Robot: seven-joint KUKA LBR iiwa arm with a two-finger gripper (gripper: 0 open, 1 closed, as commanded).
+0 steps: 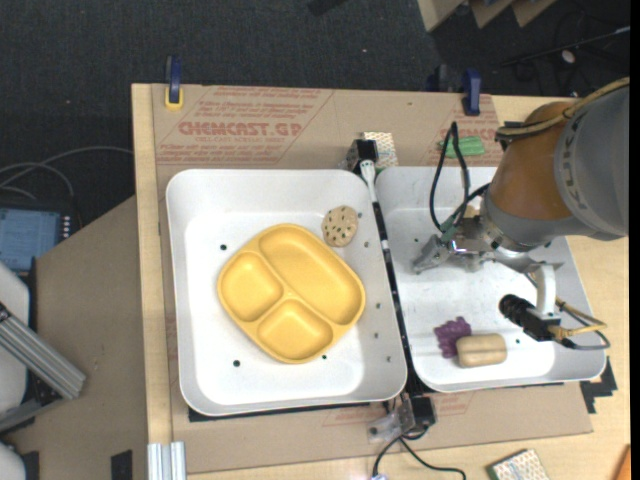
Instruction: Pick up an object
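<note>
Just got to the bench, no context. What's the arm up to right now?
The arm is reaching in over the right bin, with its gripper low near the bin's middle. Nothing shows between its fingers. A purple toy and a tan bread roll lie side by side near that bin's front edge, apart from the gripper. In the left bin a yellow divided plate sits with a cookie just beyond it. No pick made yet.
</note>
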